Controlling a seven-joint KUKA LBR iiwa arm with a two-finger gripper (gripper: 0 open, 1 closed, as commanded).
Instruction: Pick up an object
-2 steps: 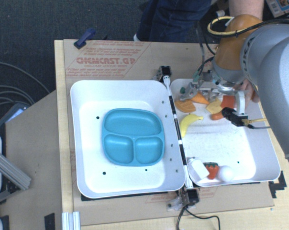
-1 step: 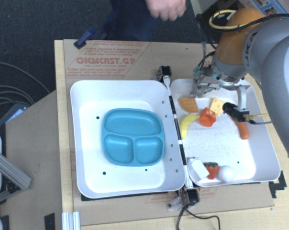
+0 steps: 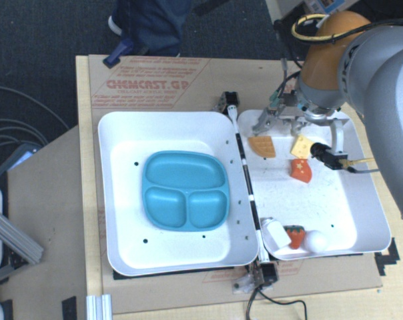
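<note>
My gripper point(image 3: 297, 136) hangs low over the far part of the right bin point(image 3: 361, 205), below the arm's orange band. Its fingers stand apart, one finger point(image 3: 263, 121) on the left and the other on the right, so it is open. A yellow wedge point(image 3: 301, 147) lies on the bin floor between them and does not look gripped. A tan, toast-like piece point(image 3: 262, 145) lies just left of it, near the left finger. A red piece point(image 3: 301, 171) sits just in front of the wedge.
The left bin point(image 3: 121, 232) holds a blue divided plate point(image 3: 185, 190). At the right bin's near left corner lie a white block point(image 3: 275, 232), a small red and green item point(image 3: 295, 236) and a white egg-shaped item point(image 3: 315, 241). A thin cable point(image 3: 358, 169) trails right from the gripper.
</note>
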